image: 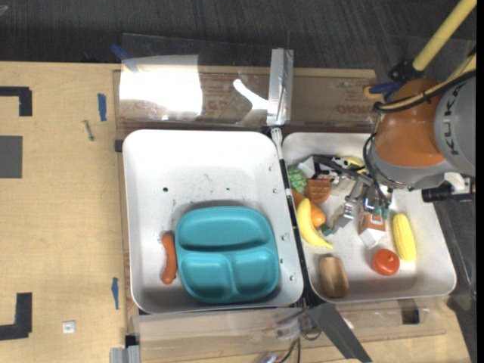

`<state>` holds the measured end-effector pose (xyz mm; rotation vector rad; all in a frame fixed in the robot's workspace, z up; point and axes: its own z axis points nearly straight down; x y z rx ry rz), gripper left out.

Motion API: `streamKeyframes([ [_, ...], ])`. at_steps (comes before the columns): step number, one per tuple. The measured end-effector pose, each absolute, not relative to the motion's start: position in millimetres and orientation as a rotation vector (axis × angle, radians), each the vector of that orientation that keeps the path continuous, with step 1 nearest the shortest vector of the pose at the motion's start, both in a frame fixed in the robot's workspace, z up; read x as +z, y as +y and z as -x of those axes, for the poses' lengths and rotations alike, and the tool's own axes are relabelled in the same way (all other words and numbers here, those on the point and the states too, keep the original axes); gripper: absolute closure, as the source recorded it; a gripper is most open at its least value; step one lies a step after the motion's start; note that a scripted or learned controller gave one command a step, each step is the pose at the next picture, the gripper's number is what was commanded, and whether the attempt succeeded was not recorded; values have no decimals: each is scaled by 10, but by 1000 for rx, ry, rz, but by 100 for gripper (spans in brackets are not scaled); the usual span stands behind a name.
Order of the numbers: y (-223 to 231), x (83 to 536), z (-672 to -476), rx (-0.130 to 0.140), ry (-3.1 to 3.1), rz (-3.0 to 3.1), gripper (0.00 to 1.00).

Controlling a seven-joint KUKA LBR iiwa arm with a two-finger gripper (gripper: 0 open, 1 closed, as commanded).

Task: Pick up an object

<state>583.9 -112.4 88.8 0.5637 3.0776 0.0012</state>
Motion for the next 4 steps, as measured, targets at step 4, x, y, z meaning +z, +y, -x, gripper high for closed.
streamKeyframes([
  [4,-1555,886,-5696,-2,3005,-885,0],
])
